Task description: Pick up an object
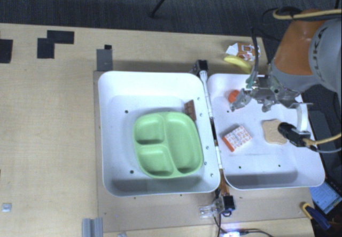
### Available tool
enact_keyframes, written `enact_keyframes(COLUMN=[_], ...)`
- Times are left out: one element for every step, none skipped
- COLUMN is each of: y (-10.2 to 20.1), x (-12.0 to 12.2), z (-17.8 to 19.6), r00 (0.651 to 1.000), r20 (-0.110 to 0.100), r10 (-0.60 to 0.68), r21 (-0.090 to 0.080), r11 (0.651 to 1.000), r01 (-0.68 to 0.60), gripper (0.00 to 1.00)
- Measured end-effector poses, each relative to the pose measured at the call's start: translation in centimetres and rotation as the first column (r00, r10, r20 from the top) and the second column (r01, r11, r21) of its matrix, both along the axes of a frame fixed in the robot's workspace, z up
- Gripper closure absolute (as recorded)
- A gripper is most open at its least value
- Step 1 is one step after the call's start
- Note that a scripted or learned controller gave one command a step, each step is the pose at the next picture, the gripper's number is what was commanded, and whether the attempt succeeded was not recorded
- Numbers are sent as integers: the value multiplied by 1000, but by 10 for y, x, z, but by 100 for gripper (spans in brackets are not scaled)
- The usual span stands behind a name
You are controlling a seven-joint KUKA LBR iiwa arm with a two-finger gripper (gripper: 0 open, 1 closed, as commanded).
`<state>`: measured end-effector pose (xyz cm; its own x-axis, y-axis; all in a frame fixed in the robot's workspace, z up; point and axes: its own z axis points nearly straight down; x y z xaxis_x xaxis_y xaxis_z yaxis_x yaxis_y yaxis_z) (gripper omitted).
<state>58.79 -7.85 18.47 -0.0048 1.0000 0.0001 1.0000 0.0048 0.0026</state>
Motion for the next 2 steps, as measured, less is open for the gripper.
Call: enact_keyframes(y=[-4,-3], x=[45,46], z=[-99,-87], r00=[1000,1000], r20=[3,6], r10=[2,7], r21=[-1,-1], r11=[1000,1000], r01=[-2,-7], gripper=[0,100])
